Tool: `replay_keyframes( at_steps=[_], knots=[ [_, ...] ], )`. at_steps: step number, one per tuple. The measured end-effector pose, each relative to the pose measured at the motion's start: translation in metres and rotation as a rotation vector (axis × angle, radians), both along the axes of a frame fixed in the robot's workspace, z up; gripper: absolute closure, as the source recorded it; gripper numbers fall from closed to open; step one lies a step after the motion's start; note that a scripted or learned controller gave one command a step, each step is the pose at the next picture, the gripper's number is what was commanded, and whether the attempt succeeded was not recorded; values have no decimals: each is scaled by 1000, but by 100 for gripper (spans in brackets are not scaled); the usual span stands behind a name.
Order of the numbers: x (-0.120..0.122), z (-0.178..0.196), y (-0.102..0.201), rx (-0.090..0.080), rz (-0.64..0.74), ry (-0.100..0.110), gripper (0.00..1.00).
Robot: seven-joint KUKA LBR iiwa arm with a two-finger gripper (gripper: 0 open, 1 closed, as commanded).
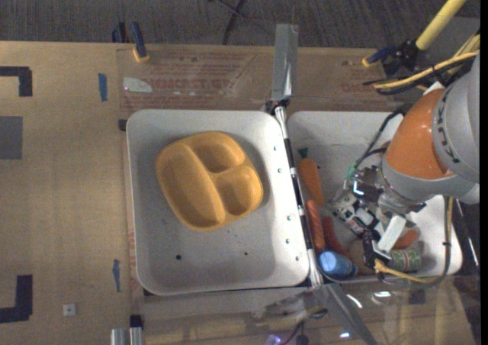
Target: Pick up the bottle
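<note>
the bottle [335, 263], blue cap toward the camera, lies at the near left corner of the right bin [335, 133], not yet lifted. the gripper [374, 217] hangs low over the clutter just beside it; whether its fingers are apart or together cannot be told. the grasp looks still to come. an orange carrot [310, 179], a red item [316, 223] and a green can [406, 259] crowd the bottle. a yellow divided plate [209, 179] sits in the left bin [152, 259].
</note>
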State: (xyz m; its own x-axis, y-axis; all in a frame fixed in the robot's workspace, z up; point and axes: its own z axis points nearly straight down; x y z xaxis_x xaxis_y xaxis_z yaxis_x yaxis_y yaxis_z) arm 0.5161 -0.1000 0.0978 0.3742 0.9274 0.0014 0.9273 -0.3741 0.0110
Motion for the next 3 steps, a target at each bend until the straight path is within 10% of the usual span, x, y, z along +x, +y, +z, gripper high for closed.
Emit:
replay_keyframes(
  at_steps=[2,3],
  knots=[
    [-29,-6,-96,23,-279,0,0],
    [66,-12,-86,6,-151,9,0]
  ],
)
